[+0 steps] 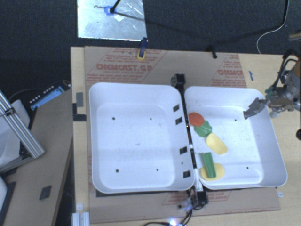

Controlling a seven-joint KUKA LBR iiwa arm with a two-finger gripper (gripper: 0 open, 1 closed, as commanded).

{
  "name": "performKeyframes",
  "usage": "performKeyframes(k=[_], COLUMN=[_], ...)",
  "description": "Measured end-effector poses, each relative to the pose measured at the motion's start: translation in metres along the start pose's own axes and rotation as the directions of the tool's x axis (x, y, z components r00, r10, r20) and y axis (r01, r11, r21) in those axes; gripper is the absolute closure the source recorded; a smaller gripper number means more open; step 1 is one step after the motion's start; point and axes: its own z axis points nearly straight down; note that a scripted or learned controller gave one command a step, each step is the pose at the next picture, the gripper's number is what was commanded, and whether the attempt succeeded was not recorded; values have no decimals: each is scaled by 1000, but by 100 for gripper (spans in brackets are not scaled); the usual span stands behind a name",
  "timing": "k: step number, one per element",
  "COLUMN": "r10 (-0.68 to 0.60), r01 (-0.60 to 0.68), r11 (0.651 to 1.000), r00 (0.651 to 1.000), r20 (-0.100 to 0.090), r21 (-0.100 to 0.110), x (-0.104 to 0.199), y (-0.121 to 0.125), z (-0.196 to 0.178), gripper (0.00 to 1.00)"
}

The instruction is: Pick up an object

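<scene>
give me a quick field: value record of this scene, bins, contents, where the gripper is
left bin: shallow white plastic bin, bare floor showing
right bin: shallow white plastic bin, holds all the objects near its left wall
objects: orange-red round piece; green leaf-shaped piece; pale yellow oval piece; green rectangular block lying across a yellow flat piece
gripper: gripper over the right bin's upper right area, apart from the objects
held: nothing visible
</scene>
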Motion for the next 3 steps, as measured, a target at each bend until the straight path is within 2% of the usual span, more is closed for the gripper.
performKeyframes(k=[1,2,3], r10=[-8,-4,4], r01=[8,4,-4], r11=[1000,1000,1000], r00=[1000,1000,1000], r20=[-6,0,1], r21=[10,-6,-10], x=[90,86,92], y=[0,83,56], z=[128,173,173], gripper=[0,0,0])
